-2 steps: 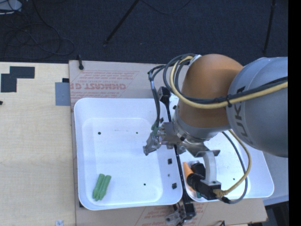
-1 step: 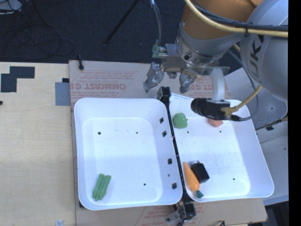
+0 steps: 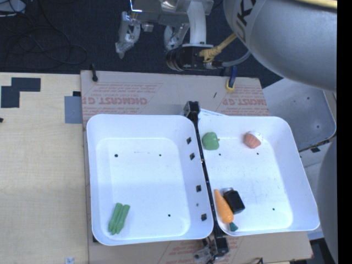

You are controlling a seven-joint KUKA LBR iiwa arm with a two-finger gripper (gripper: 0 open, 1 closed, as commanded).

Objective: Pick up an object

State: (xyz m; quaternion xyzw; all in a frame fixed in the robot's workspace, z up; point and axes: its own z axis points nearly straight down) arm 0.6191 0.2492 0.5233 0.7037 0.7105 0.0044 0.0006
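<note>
My gripper [image 3: 149,39] hangs high above the back of the bench, beyond both bins, with its two fingers [image 3: 126,38] spread wide apart and nothing between them. In the left bin [image 3: 91,164] a green bean pod [image 3: 119,218] lies near the front left corner. The right bin [image 3: 300,164] holds a green round fruit [image 3: 210,141] at its back left and a pink-orange piece [image 3: 252,139] at its back middle. An orange carrot [image 3: 223,205] lies beside a small black block [image 3: 234,200] at the front left.
A black divider [image 3: 199,169] joins the two bins, which rest on a cardboard sheet [image 3: 137,95]. The arm's big grey body [image 3: 286,26] fills the upper right. Cables lie on the dark floor [image 3: 44,32] behind the bench.
</note>
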